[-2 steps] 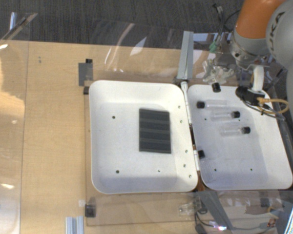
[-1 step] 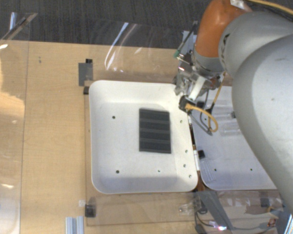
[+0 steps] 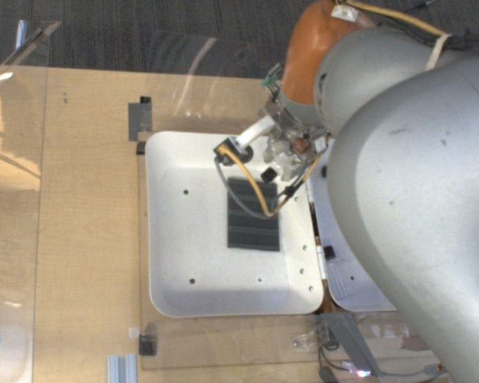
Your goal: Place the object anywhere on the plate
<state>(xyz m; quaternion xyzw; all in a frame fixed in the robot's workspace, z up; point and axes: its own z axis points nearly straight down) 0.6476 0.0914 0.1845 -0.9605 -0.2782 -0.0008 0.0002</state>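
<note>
The grey arm (image 3: 407,158) reaches over the left white bin (image 3: 176,246), its gripper (image 3: 265,168) above a dark ribbed object (image 3: 253,226).

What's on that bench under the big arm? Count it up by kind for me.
White bins: 2, left one, right one
Dark ridged slab in the left bin: 1
Gripper over the left bin: 1
Total: 4
</note>
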